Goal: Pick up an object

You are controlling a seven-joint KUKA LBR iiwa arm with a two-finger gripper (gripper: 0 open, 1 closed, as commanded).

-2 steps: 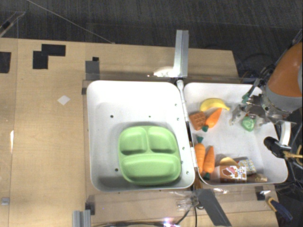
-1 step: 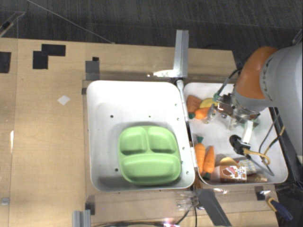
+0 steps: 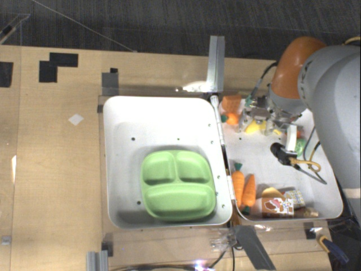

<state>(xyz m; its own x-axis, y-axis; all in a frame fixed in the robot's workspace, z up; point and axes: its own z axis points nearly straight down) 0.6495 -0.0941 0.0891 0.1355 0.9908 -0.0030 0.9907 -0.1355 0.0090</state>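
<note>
The left bin (image 3: pixel 118 151) holds a green tray (image 3: pixel 178 184). In the right bin (image 3: pixel 333 205), two carrots (image 3: pixel 243 189) lie by the near left wall, pointing front to back. At the far end sit an orange toy (image 3: pixel 230 104) and a small yellow thing (image 3: pixel 253 128). The gripper (image 3: pixel 265 123) is low there, and the yellow thing seems to sit just to its left. I cannot tell how wide the gripper is, or whether it has hold of anything.

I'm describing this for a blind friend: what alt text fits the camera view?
A grey robot arm with an orange band reaches from the right into the right white bin, which holds two toy carrots, a bottle and other small items. The left white bin holds a green divided plate.
</note>
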